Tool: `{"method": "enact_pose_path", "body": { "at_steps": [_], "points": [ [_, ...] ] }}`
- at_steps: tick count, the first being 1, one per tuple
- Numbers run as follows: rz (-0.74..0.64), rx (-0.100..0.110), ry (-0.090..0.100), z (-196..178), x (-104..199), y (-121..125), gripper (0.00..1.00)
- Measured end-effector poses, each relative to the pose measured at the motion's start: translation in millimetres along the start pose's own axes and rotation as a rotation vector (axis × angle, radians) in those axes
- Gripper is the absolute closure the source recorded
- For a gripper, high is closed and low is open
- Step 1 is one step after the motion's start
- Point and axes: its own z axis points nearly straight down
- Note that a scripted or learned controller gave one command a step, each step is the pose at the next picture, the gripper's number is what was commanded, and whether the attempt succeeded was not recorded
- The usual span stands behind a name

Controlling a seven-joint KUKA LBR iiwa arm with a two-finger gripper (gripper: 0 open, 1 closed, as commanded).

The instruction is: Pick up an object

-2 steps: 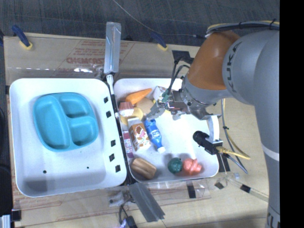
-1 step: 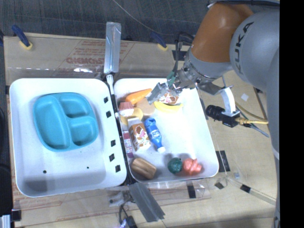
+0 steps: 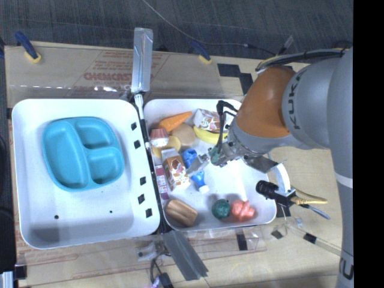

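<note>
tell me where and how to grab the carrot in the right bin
Judging by its pose, grip the orange carrot across its thicker middle, fingers closing on its two long sides, coming straight down from above. It lies flat and tilted near the right bin's far-left corner; the tapered tip would likely slip. The yellow banana and a small carton crowd its right end.

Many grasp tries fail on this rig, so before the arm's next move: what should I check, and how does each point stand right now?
1. Gripper is over the right bin: ok.
2. Fingers open or shut: cannot tell.
3. Object held between the fingers: cannot tell.
4. Targets within the bin, such as the blue bottle and green ball: ok.
5. Free room around targets: not ok, items crowd together.
6. Blue tray lies in the left bin, apart from the arm: ok.
</note>
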Motion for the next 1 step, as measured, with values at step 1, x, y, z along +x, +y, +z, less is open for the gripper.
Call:
{"method": "enact_pose_path", "body": {
  "at_steps": [1],
  "points": [
    [-0.008, -0.028, -0.013, 36.6, 9.5, 8.1, 0.00]
  ]
}}
